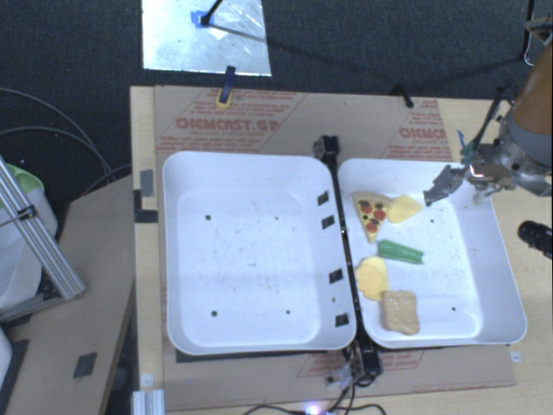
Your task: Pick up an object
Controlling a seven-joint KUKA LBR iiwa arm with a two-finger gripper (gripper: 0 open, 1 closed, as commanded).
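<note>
- Gripper (437,190) hangs over the upper part of the right bin (484,258) — whether it is open or closed, I cannot tell.
- Pizza slice (371,212) lies just beside a yellow piece (403,208), near the gripper.
- Green bean (401,252), yellow disc (372,277) and tan biscuit (400,311) lie lower down.
- Left bin (251,249) sits alongside.

Grey robot arm (529,132) with rounded metal casing, orange band (534,102) above the wrist, thin dark cable looping beside it, small blue-green detail near the wrist, slim dark grey gripper (429,197) tapering to a narrow tip
</note>
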